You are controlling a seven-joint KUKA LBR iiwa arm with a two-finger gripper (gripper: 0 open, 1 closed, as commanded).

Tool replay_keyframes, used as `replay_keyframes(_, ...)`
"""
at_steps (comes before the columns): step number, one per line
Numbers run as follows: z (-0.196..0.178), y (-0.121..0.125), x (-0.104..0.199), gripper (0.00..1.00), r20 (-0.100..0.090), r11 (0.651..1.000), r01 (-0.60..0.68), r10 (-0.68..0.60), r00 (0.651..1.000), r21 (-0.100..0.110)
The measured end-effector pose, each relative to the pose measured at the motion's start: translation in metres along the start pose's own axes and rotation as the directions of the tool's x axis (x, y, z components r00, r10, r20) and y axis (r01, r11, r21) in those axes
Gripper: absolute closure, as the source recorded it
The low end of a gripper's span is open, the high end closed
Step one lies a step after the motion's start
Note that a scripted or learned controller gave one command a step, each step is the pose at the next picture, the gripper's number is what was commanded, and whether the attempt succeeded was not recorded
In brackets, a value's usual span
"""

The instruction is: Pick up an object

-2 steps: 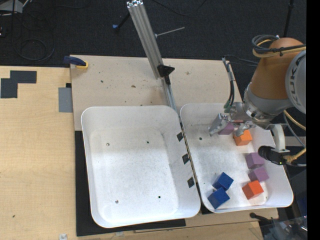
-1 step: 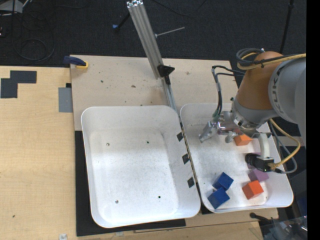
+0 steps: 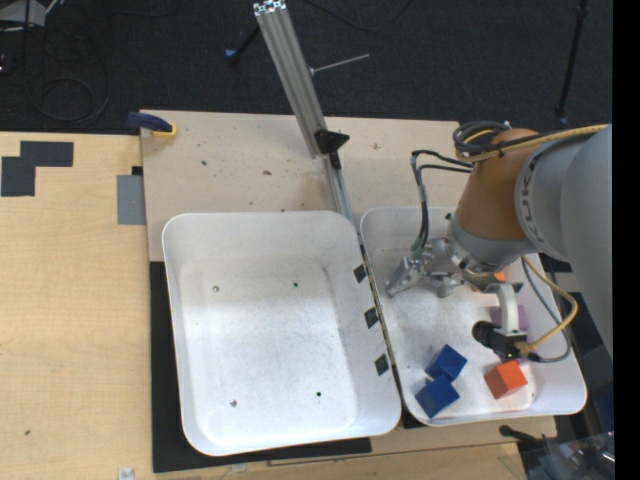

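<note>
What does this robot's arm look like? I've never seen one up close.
The arm is thick and rounded, grey, with an orange band above the wrist. Black and yellowish cables loop around that band and trail down past it. Below it sits a metallic gripper of silvery parts, much smaller than the arm.

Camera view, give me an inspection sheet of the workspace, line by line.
Surface: bench bears left bin and right bin, side by side.
Job's things: two blue blocks and an orange block lie in the right bin's near part.
Clutter: dark specks on the left bin's floor.
Grippers: gripper hangs over the right bin's far part, apart from the blocks.
Cables: black cables loop by the wrist.
Surroundings: slanted metal rail, dark floor.
</note>
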State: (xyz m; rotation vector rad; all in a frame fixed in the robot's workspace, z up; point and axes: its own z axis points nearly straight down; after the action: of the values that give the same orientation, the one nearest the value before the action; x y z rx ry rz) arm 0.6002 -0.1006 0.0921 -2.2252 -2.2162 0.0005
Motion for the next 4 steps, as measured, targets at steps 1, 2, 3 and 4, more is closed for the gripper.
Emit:
replay_keyframes(1,-0.010,-0.001,-0.002,1.00,-0.001,1.000,-0.008,0.008,1.000,0.002)
replay_keyframes(2,-0.069,-0.005,0.004,1.00,0.000,1.000,0.002,-0.002,1.000,-0.004)
replay_keyframes(3,-0.112,-0.004,0.000,1.00,0.001,1.000,0.006,-0.006,1.000,-0.003)
replay_keyframes(4,-0.160,0.003,0.006,1.00,0.001,1.000,0.005,-0.005,1.000,-0.004)
